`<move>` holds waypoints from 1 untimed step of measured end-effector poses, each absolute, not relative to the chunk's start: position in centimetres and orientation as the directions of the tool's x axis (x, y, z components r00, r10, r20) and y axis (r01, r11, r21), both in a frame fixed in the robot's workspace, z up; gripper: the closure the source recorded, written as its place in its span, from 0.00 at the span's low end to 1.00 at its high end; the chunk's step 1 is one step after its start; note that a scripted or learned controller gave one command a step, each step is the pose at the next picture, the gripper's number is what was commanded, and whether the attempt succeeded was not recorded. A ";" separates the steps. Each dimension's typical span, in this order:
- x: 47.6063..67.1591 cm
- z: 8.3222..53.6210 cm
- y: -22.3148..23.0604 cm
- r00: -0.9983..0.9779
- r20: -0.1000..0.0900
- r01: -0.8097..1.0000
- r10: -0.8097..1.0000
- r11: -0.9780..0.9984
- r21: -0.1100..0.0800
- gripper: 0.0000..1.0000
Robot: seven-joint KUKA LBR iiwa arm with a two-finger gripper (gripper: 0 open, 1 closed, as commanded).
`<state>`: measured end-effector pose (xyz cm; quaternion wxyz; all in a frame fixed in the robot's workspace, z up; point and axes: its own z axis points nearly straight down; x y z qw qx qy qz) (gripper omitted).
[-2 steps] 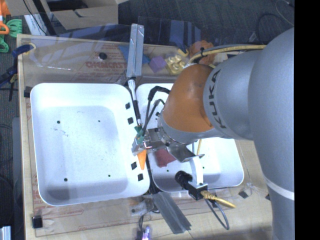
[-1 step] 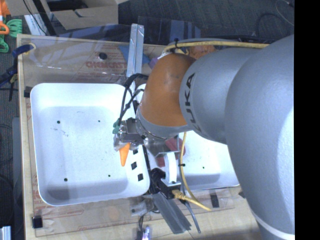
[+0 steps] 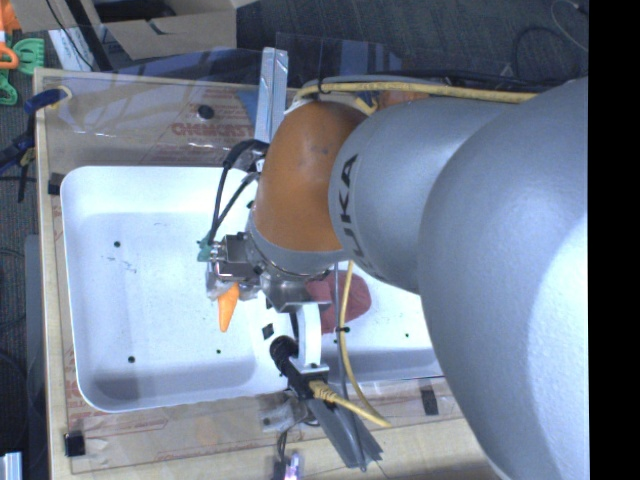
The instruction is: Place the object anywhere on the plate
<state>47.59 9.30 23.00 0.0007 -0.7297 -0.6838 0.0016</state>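
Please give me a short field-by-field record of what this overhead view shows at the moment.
arm: grey KUKA arm with an orange band, reaching in from the right over the left bin
claw: claw low over the middle of the left bin
object: orange carrot-shaped piece hanging point down right at the claw
plate: reddish plate mostly hidden behind the wrist, to the right of the claw
bin: white bin
task state: object not yet on the plate

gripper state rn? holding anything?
Hand: shut on the orange carrot, which hangs point down from it above the left white bin.
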 end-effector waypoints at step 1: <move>47.7 19.1 3.8 -0.283 0.001 0.959 0.959 0.283 -0.004 1.00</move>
